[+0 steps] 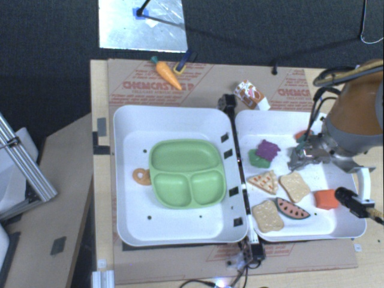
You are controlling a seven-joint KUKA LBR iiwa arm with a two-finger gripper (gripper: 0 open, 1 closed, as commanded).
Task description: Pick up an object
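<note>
My gripper (302, 156) hangs over the right bin (345, 230), near its middle, with the arm coming in from the right. Just below it lies a slice of toast (295, 187). To its left sit a purple bunch of grapes (267, 149) and a green piece (258, 159). A small red thing (300, 135) peeks out just above the gripper. A pizza slice (264, 182), a round cracker (267, 215), a watermelon slice (292, 209) and an orange block (326, 199) lie nearer the front. I see nothing held.
The left bin (129, 179) holds a green divided plate (187, 173) and a small pretzel (142, 176). Behind the bins, on the cardboard, lie a toy carrot (168, 75) and a small wrapped packet (251, 95). A silvery sheet (144, 26) lies further back.
</note>
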